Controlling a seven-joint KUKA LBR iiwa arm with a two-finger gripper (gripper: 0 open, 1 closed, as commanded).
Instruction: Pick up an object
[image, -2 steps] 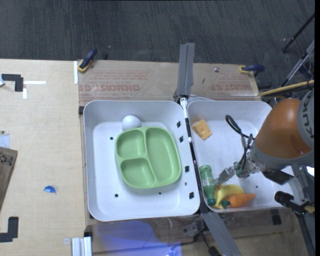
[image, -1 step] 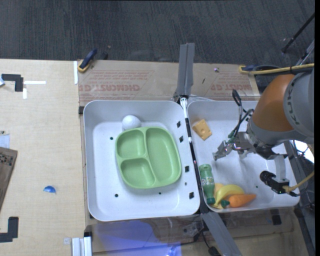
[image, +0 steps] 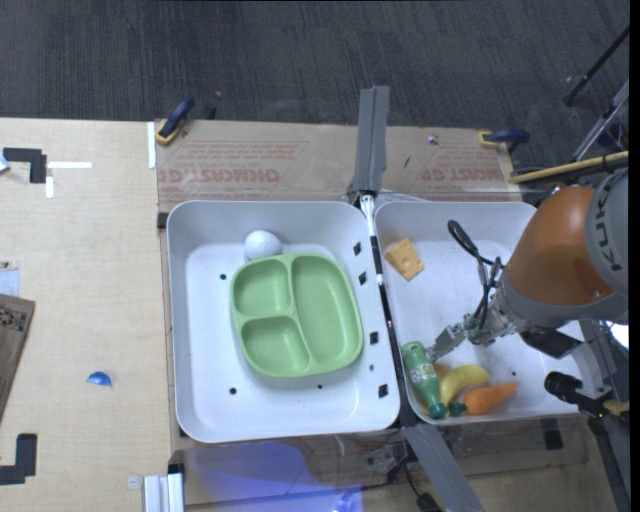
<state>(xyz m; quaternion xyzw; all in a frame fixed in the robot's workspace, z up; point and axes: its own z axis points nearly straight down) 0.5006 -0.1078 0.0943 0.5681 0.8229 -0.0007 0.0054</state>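
The right bin (image: 520, 214) holds a yellow cheese-like wedge (image: 404, 258) at its back left. In its front corner lie a green bottle (image: 422, 376), a yellow banana (image: 463, 380) and an orange carrot (image: 490, 397), packed close together. My gripper (image: 447, 341) reaches in from the right and hangs low over this bin, its tip just above and right of the bottle's top end. Nothing is visibly held in it. The orange wrist band (image: 560, 250) sits above it.
The left bin (image: 185, 330) bears a green divided plate (image: 296, 313) and a small white ball (image: 262, 243) behind it. A black cable (image: 464, 240) loops over the right bin's middle. A grey divider post (image: 371, 140) stands behind the two bins.
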